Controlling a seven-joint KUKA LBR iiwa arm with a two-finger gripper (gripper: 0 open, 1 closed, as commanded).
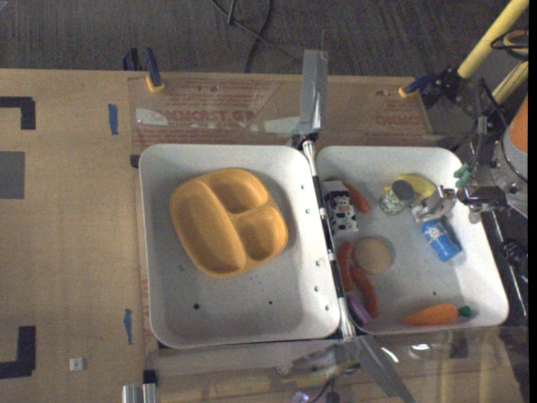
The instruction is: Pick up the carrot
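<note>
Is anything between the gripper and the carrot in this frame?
Nothing visible blocks it. The gripper sits near the right bin's far right side, by the blue carton; the carrot lies alone at the near edge, bare floor between.

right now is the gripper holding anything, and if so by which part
Nothing is held. The gripper hangs over the right bin's far side, above a small blue carton, while the carrot lies untouched by the near wall.

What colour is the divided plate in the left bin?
Yellow-orange all over; the divided plate shows clearly in the camera view.
</note>
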